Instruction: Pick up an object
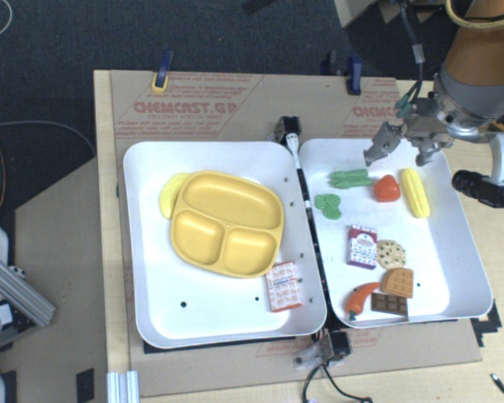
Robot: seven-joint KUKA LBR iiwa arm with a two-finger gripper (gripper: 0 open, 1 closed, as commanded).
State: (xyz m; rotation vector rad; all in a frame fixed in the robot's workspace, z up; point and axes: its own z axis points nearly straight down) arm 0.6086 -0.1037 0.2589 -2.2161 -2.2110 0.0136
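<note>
Your hand [402, 147] hangs with its fingers apart and nothing between them. You are at the reaching step, I think. The red tomato [387, 188] and yellow corn [415, 192] lie just below your hand. Next you must drop down and close on one. The board [185, 106] far from your hand reads "CHEMCAST".

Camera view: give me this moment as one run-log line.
gripper: open, holding nothing | above right bin far end | nearest: tomato, corn | pick: not yet done
</note>
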